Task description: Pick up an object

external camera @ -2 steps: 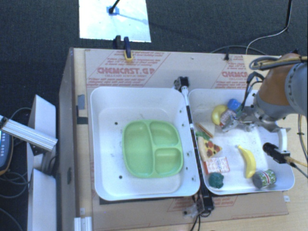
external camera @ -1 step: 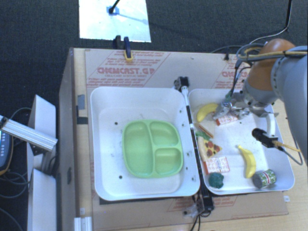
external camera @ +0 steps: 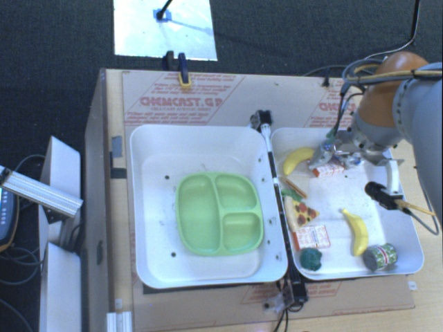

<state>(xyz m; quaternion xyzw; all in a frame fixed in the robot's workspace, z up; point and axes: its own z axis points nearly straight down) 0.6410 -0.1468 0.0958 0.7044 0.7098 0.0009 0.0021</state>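
- The counter carried two shallow white bins side by side.
- The left bin held a green divided plate, lying flat near its middle.
- The right bin held a scatter of small things.
- A banana lay near the far left corner of the right bin.
- Just beside it, toward the arm, sat a small orange and white carton.
- A toy pizza slice lay along the bin's left side, with a red and white packet just below it.
- A dark green lump sat at the near left corner.
- A second banana lay toward the near right, and a can lay on its side next to it, in the near right corner.
- The grey arm with its orange band reached in from the right, over the far part of the right bin.
- The tool was down at the carton, close to or touching it.
- Whether the tool was open or closed could not be told, nor whether it had hold of anything.
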